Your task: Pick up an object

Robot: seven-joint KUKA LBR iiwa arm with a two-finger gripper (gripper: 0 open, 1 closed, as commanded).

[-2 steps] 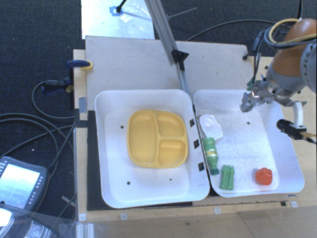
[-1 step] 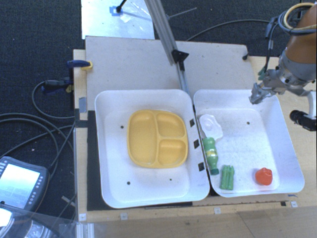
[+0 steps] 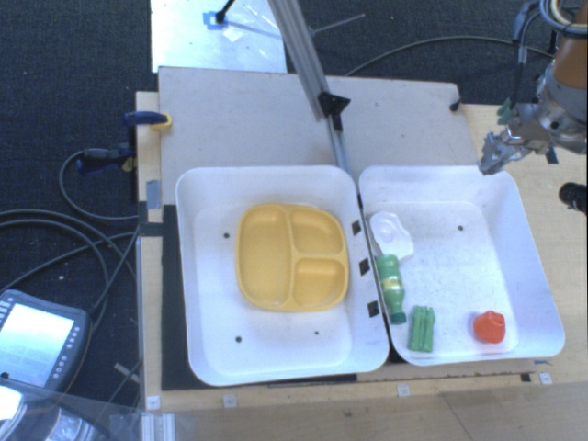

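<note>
Glossy yellow plastic divided plate (image 3: 293,256), smooth white plastic bins (image 3: 197,274), matt pale wooden bench (image 3: 248,118), shiny orange plastic piece (image 3: 490,326)

Both bins white: left bin (image 3: 197,246), right bin (image 3: 524,237), each with small dark dots on the floor. Yellow divided tray (image 3: 292,255) in left bin. In right bin: white crumpled item (image 3: 392,232), green bottle (image 3: 390,286) with yellow-green band, green ridged piece (image 3: 422,328), orange-red object (image 3: 490,326). Gripper (image 3: 493,154) grey, orange band above
</note>
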